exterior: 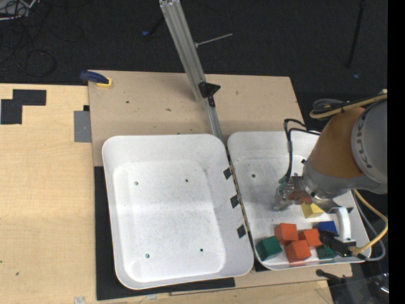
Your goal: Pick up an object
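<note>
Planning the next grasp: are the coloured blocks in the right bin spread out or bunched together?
Bunched. The orange blocks, green block, blue block and yellow block crowd the right bin's near corner, below the gripper.

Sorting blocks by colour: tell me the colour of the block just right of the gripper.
Yellow block, clearest in the camera view, beside the gripper.

Even overhead light, dark surroundings, soft shadows, slightly grainy focus.

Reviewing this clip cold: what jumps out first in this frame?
The grey-and-orange arm dominates the right side, its gripper low inside the right bin. Just below it, a cluster of orange, green, blue and yellow blocks crowds that bin's near corner. The left bin lies beside it.
</note>
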Controlling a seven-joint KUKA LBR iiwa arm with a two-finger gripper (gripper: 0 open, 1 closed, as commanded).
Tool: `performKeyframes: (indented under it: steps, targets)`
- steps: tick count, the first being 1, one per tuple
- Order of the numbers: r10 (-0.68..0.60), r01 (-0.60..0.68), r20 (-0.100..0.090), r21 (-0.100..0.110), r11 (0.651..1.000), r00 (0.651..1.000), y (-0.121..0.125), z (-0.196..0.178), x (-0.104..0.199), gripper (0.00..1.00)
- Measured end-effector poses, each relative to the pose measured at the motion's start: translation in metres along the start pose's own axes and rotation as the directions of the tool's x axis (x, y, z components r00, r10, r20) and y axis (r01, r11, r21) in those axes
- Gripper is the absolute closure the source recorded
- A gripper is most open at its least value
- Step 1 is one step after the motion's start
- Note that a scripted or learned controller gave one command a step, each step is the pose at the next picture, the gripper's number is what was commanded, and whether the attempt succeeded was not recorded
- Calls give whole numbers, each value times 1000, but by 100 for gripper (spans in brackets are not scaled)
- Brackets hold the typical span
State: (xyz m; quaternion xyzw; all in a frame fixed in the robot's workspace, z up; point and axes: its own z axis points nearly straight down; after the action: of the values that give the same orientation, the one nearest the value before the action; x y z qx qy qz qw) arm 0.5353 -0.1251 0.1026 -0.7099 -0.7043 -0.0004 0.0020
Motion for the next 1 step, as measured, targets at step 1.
performKeyframes:
  steps: [1]
  targets:
    - [-10, 10, 3, -3, 1000, 1000, 1, -42, 1, 100]
